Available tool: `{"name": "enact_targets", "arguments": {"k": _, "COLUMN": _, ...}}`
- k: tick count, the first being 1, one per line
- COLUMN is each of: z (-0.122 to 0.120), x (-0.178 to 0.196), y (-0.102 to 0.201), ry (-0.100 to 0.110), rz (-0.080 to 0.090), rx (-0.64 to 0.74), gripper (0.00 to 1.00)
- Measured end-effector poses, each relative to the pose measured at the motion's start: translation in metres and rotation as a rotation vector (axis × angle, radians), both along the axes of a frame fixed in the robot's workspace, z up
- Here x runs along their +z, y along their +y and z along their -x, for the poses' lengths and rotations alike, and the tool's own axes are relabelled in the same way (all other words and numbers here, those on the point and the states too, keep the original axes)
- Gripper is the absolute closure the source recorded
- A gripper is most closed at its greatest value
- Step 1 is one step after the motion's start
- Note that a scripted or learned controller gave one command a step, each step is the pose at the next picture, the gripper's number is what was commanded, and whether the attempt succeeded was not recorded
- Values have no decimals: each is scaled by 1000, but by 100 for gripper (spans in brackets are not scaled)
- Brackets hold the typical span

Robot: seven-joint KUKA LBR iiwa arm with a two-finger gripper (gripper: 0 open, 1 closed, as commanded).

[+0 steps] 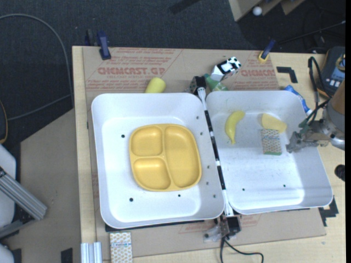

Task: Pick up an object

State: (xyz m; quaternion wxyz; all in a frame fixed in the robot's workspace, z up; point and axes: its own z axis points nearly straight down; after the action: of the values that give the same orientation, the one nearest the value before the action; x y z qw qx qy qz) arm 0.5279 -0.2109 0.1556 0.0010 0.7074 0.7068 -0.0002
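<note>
The counter (82, 119) is brown board, and its red print reads something like "CHEMCAST GP". Two white bins sit on it. The left bin (109, 147) holds a yellow plate (164, 156). In the right bin (274, 190) a sponge (271, 141) lies just left of the jaws (296, 140), its long side running up and down. A banana (233, 126) lies farther left. Whether the jaws are open or closed, I cannot tell.

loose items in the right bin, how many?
3, all in the right bin: banana near the divider, yellow wedge at the back, sponge just in front of it. The tool might hide more.
</note>
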Motion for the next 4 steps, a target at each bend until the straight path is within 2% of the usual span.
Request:
{"name": "enact_targets", "arguments": {"k": 1, "z": -22, "x": 36, "y": 17, "ry": -1, "rz": -1, "rx": 2, "gripper": 100}}
{"name": "enact_targets", "arguments": {"k": 2, "z": -49, "x": 28, "y": 55, "ry": -1, "rz": -2, "rx": 2, "gripper": 100}}
{"name": "enact_targets", "arguments": {"k": 3, "z": -48, "x": 28, "y": 55, "ry": -1, "rz": -1, "rx": 2, "gripper": 0}}
{"name": "enact_targets", "arguments": {"k": 4, "z": -56, "x": -72, "y": 12, "ry": 3, "rz": -2, "rx": 0, "gripper": 0}}
